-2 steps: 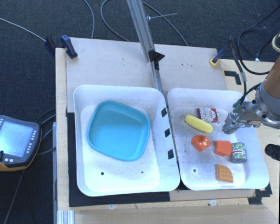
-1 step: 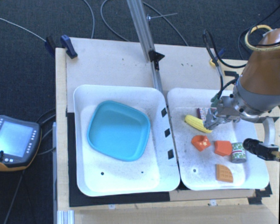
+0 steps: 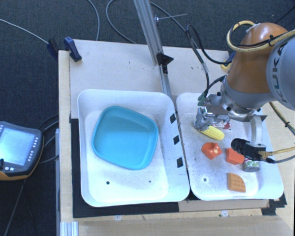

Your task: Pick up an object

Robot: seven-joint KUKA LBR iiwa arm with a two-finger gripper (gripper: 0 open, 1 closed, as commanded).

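Jaws at yellow corn [image 3: 212, 133]; right bin [image 3: 261, 191]

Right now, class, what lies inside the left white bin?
Inside the left bin lies one blue plate, tilted slightly, with a few dark specks on the bin floor around it. Whatever sits beneath the plate is covered and cannot be seen.

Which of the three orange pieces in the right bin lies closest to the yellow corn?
The roundish orange piece, just below the yellow corn. The blocky one lies farther right, and the wedge-shaped one sits nearest the right bin's front edge.
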